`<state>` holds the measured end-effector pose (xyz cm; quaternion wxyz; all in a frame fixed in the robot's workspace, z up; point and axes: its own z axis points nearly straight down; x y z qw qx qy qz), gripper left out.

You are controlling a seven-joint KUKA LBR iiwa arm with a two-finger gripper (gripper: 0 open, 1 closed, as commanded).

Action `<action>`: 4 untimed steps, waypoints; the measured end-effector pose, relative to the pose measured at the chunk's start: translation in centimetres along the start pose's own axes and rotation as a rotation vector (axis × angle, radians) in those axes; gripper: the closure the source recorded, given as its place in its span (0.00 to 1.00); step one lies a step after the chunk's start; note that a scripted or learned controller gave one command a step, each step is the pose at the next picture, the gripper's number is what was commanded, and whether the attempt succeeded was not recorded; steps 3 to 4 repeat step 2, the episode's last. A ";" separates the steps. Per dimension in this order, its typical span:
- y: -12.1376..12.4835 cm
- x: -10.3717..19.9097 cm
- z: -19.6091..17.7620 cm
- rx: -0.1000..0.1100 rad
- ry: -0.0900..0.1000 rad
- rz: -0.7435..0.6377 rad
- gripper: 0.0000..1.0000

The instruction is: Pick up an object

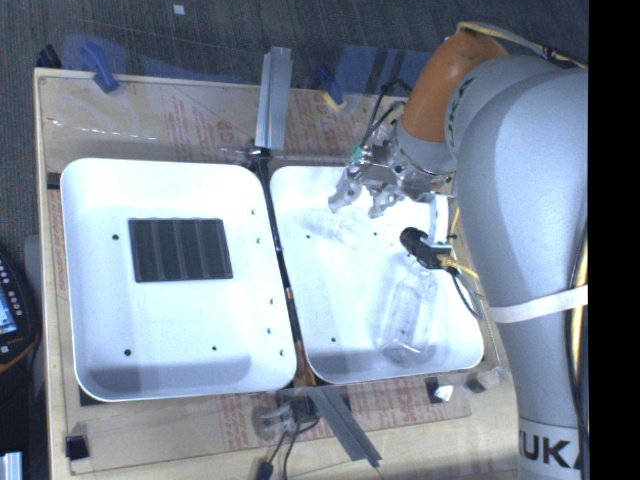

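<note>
Camera view: tool (360,202) hangs over the upper part of the right bin (330,360), fingers spread wide, nothing between them. Best candidate is the clear bottle (405,318), lying lower right in that bin, well apart from the tool. Dark grate (180,249) lies flat in the left bin (100,373). Faint smudge under the tool, can't tell if it's an object. Risks: closing here likely grabs air. Bottle is round and slick, so it could roll or squirt out. It's near the wall, so a finger may clip the rim.
</note>
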<state>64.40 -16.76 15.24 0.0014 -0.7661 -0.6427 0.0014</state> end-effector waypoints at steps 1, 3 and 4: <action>0.9 -1.4 1.9 -0.012 -0.001 -0.137 1.00; 0.9 2.4 -3.6 -0.004 0.001 -0.144 1.00; 0.9 2.4 -3.6 -0.004 0.001 -0.144 1.00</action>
